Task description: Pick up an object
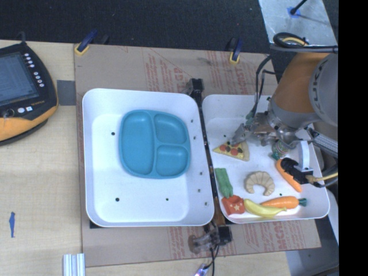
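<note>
Two white bins sit side by side on the counter [46,171]. The left bin [98,206] has a blue plate [154,144] with three parts in it, lying flat in the middle. The right bin [221,105] has the toy food: a pizza slice [233,150], a croissant [259,182], a green pickle [223,181], a red pepper [233,204], a banana [261,209] and a carrot [280,202]. Most of the food lies close together along the near side of that bin, so there is not much room to reach between the pieces. The pizza slice lies more by itself, so it looks like the easy one to grab. The arm [299,91] leans in from the right, and its gripper [241,134] is low in the right bin, just above the pizza slice and maybe touching it. The dark fingers are small and blurry, so I cannot tell if they are apart or together, and no food shows between them. A tablet in an orange case [20,94] sits at the far left, out of the way.
</note>
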Available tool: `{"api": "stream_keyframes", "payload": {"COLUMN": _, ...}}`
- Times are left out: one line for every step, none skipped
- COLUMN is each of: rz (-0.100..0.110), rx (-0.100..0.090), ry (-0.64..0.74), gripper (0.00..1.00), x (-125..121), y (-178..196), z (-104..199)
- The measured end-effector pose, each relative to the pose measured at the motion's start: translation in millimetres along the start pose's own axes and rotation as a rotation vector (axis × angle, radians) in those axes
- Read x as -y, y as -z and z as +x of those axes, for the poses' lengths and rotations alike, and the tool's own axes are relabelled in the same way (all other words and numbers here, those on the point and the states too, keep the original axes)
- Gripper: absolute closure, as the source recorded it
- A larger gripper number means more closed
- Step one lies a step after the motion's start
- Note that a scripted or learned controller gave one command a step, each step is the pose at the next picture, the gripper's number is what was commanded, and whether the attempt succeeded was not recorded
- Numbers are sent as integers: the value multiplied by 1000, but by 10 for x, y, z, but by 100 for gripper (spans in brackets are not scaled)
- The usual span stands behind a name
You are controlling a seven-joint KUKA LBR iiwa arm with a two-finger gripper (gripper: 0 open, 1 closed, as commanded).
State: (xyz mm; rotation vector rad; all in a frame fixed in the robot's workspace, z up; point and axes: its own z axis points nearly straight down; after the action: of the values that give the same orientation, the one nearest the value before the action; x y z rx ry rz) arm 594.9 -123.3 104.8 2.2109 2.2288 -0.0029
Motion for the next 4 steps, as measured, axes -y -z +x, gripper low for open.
{"api": "stream_keyframes", "payload": {"rz": 4, "rx": -3, "ry": -4, "gripper": 0, "x": -615, "y": -129, "z": 241}}
{"api": "stream_keyframes", "payload": {"rz": 6, "rx": -1, "ry": -2, "gripper": 0, "x": -31, "y": -133, "z": 134}}
{"api": "stream_keyframes", "payload": {"rz": 2, "rx": 0, "ry": 0, "gripper": 100, "x": -50, "y": -4, "z": 121}}
{"api": "stream_keyframes", "payload": {"rz": 2, "rx": 1, "ry": 1, "gripper": 0, "x": -48, "y": -6, "z": 120}}
